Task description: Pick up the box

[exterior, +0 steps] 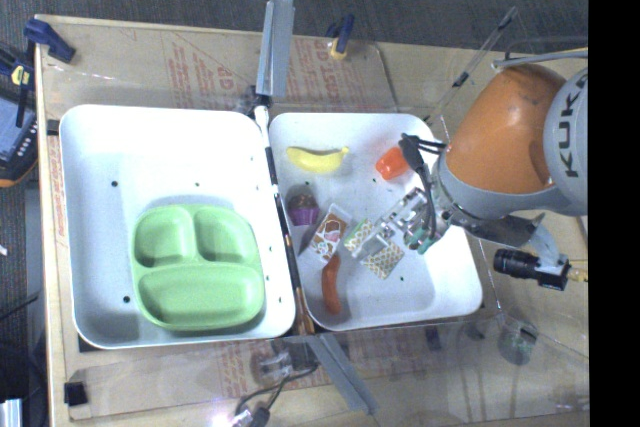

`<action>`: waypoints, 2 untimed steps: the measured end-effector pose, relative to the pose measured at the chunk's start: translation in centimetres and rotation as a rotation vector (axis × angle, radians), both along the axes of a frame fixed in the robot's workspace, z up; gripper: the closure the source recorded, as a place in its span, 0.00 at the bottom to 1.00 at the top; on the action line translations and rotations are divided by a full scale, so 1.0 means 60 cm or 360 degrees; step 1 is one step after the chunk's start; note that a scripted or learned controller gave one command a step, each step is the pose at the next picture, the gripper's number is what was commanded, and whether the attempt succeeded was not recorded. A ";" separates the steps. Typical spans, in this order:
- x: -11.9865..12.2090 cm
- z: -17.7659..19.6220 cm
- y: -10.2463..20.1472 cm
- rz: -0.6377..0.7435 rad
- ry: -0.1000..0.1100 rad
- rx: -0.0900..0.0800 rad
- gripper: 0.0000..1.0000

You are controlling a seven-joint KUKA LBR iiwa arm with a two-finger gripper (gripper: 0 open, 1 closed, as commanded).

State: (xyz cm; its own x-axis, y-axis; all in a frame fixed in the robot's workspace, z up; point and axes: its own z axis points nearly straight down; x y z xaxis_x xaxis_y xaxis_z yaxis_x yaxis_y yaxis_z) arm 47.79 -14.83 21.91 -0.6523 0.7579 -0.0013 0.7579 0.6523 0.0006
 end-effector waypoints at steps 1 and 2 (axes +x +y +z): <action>0.000 0.036 0.151 -0.0242 0.0000 0.0001 1.00; 0.006 -0.024 0.171 -0.0667 0.0013 0.0001 1.00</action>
